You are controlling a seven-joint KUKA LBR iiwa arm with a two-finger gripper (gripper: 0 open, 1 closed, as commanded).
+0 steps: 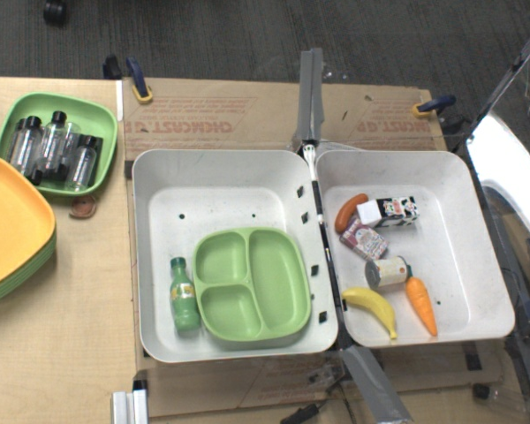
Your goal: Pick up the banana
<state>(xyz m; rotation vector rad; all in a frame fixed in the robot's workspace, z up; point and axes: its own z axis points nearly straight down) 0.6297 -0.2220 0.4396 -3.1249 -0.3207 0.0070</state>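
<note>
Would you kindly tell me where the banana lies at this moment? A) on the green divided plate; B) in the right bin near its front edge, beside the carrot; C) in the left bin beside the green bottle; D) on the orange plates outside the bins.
B: the banana lies in the right bin near the front edge, just left of the carrot.

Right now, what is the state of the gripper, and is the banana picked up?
Gripper: cannot be told.
Banana: lying in the right bin, beside the carrot.

Orange plates point(9, 228) cut off left
</note>
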